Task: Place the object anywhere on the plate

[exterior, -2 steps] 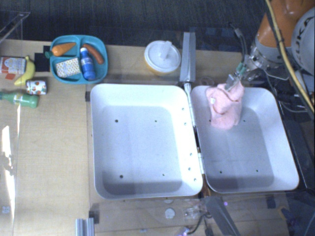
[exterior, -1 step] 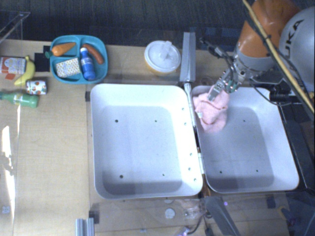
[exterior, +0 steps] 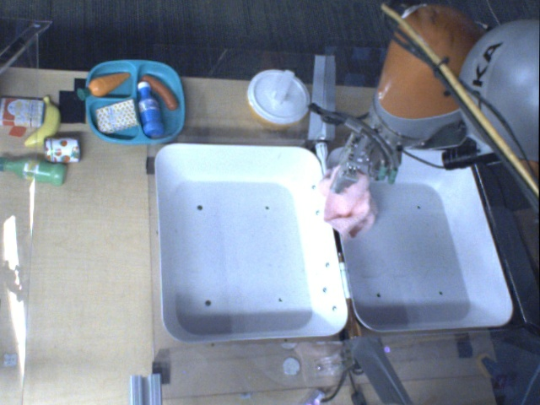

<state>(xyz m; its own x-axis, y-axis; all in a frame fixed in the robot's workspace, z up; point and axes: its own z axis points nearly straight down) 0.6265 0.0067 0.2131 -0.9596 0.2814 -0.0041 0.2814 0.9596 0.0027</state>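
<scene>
Gripper (exterior: pixel 353 174) hangs over the seam between the two bins, at the inner edge of the right bin (exterior: pixel 456 302). A pink object (exterior: pixel 349 207) dangles straight below it. The top of the pink thing runs up into the fingers, so it reads as pinched there and lifted clear of the bin floor; the fingers look closed on it, though the wrist clutter makes the contact hard to see cleanly.

Pink object: soft, lumpy, pale pink, no hard edges. Looks like cloth or a soft toy, sagging under its own weight. It hangs narrow at the top and bulges lower down, which fits a grip on one end only.

Position makes sense as a carry: held high over the divider so it can cross from one bin to the other without dragging on the rims. Left bin (exterior: pixel 245 243) is bare white with small dots on the floor.

No plain plate is visible inside either bin. The nearest candidate is the blue divided tray (exterior: pixel 173 87) on the bench beyond the left bin, already holding toy food. A white lidded cup (exterior: pixel 278 96) stands between the tray and the arm. Small toys (exterior: pixel 42 146) lie at the far left of the bench.

Judgement: transport stage, release not yet made.
</scene>
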